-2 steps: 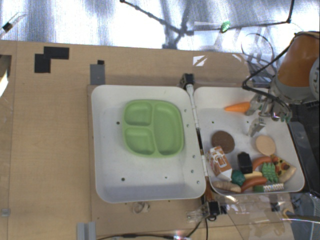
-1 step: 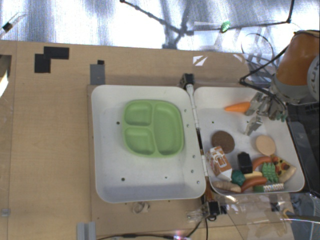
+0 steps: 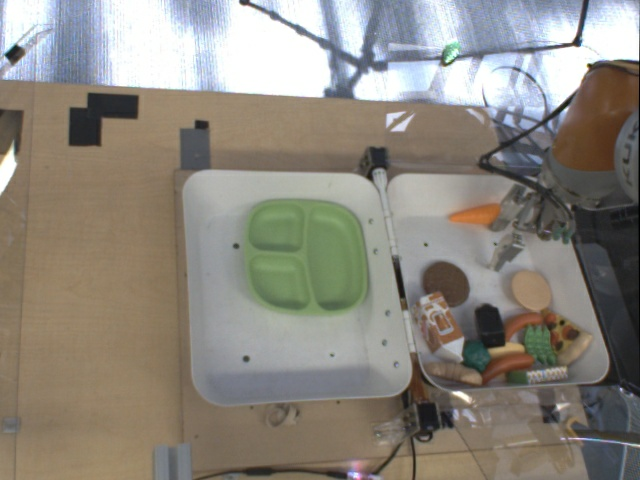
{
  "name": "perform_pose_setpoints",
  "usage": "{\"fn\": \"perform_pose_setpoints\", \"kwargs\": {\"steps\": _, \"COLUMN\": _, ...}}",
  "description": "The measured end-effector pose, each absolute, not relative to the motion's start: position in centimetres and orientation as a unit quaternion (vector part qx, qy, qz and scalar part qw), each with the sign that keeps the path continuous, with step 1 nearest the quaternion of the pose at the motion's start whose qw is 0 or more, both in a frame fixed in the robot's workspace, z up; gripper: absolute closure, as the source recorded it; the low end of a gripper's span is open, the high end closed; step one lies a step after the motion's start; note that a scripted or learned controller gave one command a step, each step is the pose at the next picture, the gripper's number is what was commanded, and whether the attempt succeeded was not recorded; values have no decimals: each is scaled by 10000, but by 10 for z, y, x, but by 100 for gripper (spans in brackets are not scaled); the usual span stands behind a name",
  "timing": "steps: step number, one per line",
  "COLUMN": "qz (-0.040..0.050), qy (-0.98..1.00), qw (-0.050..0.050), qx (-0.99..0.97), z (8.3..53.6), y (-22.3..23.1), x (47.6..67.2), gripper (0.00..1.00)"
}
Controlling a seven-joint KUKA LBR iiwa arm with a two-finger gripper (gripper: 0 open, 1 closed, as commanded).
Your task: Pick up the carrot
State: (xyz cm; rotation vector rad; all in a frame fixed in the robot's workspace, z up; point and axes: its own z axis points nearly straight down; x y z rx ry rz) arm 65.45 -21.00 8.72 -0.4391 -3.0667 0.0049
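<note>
Now the gripper sits at right of frame, beside the carrot, slightly open, empty; we should centre over carrot, then close.

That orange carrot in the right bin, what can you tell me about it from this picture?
The carrot is small, bright orange and smooth, likely a plastic toy. It tapers to a point toward the left and lies flat on the floor of the right bin, near the bin's far edge, apart from the pile of other toy foods nearer the camera. Its thick end sits right beside the gripper; whether they touch is unclear.
</note>
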Motion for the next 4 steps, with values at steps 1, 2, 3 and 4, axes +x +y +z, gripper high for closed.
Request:
{"fn": "perform_pose_setpoints", "kwargs": {"steps": 1, "qz": 16, "qy": -9897, "qw": 218, "qx": -1417, "z": 87, "y": -210, "x": 655, "gripper": 0}}
{"fn": "perform_pose_setpoints", "kwargs": {"steps": 2, "qz": 16, "qy": -9897, "qw": 218, "qx": -1418, "z": 87, "y": -210, "x": 655, "gripper": 0}}
{"fn": "perform_pose_setpoints", "kwargs": {"steps": 3, "qz": 6, "qy": -9851, "qw": 219, "qx": -1704, "z": 87, "y": -208, "x": 654, "gripper": 0}}
{"fn": "perform_pose_setpoints", "kwargs": {"steps": 4, "qz": 8, "qy": -9851, "qw": 218, "qx": -1703, "z": 87, "y": -208, "x": 654, "gripper": 0}}
